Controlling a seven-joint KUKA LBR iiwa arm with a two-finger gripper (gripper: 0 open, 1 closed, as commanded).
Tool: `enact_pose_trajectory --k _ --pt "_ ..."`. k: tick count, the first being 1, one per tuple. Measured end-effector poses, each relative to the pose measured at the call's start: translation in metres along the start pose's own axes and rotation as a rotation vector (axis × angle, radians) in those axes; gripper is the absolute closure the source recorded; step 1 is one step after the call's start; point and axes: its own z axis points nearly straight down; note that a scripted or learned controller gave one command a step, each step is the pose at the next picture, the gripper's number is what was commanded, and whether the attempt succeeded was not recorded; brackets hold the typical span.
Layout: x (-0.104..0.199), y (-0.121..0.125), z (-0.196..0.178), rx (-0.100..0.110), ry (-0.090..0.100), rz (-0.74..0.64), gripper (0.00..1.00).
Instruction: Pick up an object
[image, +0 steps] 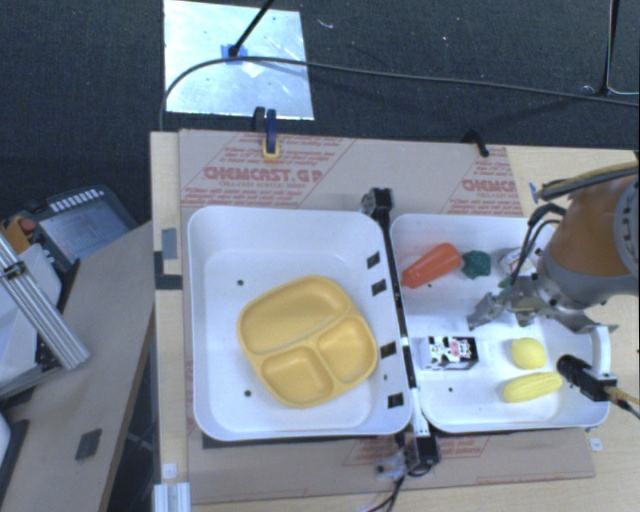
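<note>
In the right bin (440, 412) lie an orange carrot with a green top (432, 264), a small black-and-white carton (452, 351), a yellow lemon (528, 352) and a long yellow fruit (531, 387). My gripper (503, 312) hovers over the middle of this bin, below the carrot's green end and up-left of the lemon. Its fingers look spread, and nothing sits between them. The carton lies a little down-left of the gripper.
The left bin (215, 400) holds a yellow divided plate (305, 340). A black-clipped divider (392, 300) runs between the bins. The grey and orange arm (595, 250) covers the right bin's far right side. Cardboard lies under both bins.
</note>
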Motion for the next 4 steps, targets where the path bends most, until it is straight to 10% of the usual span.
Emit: enact_pose_trajectory --k 1,4 --pt "-0.001 0.001 -0.013 -0.005 -0.002 0.000 1.00" --pt "-0.013 0.007 -0.163 -0.008 -0.003 -0.003 1.00"
